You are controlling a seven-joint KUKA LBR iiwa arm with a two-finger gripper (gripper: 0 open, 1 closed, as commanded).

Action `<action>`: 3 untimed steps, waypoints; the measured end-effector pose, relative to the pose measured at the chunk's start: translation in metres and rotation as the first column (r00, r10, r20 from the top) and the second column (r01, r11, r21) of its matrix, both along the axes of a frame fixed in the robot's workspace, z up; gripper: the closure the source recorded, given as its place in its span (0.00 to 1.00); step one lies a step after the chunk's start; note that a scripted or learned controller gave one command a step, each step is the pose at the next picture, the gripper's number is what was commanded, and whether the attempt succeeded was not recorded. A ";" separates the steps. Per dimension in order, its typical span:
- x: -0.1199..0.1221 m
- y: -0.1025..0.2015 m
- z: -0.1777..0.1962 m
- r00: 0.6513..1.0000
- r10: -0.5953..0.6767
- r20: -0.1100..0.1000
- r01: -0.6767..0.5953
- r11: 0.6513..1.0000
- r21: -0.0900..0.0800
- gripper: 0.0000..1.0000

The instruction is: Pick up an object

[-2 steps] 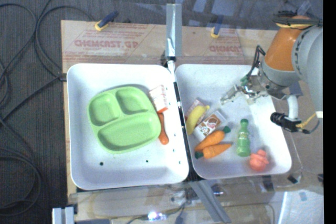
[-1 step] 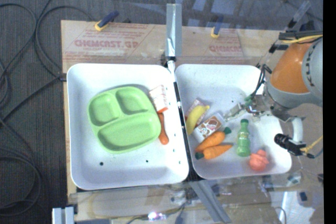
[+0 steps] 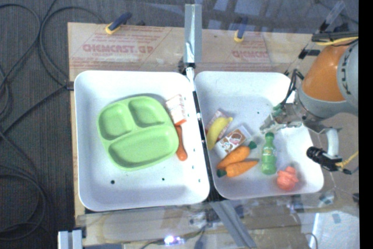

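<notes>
Gripper (image 3: 280, 118) low in right bin (image 3: 245, 83), just above green bottle (image 3: 268, 154) — likely your target; finger state unreadable, nothing visibly held.

Green divided plate (image 3: 139, 132), yellow banana (image 3: 217, 129), orange carrots (image 3: 236, 161), green bottle (image 3: 268, 154), white bins (image 3: 87, 183).

The gripper (image 3: 284, 116) is hovering just above the green bottle (image 3: 268, 154) in the right bin (image 3: 245, 87); two carrots (image 3: 236, 161) are lying beside that bottle, a green plate (image 3: 138, 132) sitting well apart from it.
</notes>
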State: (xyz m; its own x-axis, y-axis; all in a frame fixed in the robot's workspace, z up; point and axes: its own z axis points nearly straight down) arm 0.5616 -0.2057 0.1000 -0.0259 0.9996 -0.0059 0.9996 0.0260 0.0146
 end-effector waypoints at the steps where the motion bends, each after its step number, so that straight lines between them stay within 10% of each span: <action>1: 0.000 0.057 0.113 0.995 -0.099 -0.016 0.099 0.995 0.004 1.00; 2: 0.000 0.057 0.113 0.995 -0.099 -0.016 0.099 0.995 0.004 0.00; 3: -0.012 0.089 0.007 0.974 0.225 -0.015 -0.224 0.974 0.006 0.00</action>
State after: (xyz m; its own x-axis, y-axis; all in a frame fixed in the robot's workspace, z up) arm 0.5496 -0.1168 0.1068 -0.2497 0.9683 0.0007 0.9683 0.2497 -0.0003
